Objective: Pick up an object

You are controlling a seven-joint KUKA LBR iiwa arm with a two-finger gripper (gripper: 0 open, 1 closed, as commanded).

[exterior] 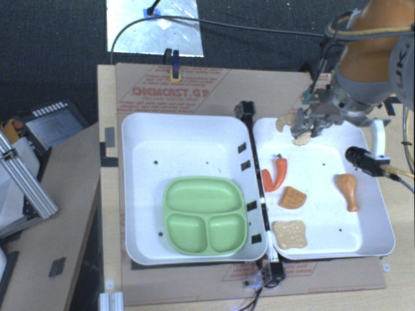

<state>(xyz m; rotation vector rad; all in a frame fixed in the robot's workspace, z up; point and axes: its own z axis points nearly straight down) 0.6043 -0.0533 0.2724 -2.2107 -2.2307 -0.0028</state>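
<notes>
The bench is covered by a brown cardboard sheet (194, 86) with red printing, and two white bins stand on it side by side. The left bin (146, 141) holds a green divided plate (204, 216). In the right bin (369, 238) lie a red pepper (279, 172), a waffle-like orange piece (292, 198), a pale toast piece (290, 234) and a chicken drumstick (348, 190). The gripper (305, 129) hangs over the far left corner of the right bin, just above a beige object (301, 140); if it is open or closed I cannot tell. Behind the bench is dark carpet with a shiny metal plate (155, 15)
</notes>
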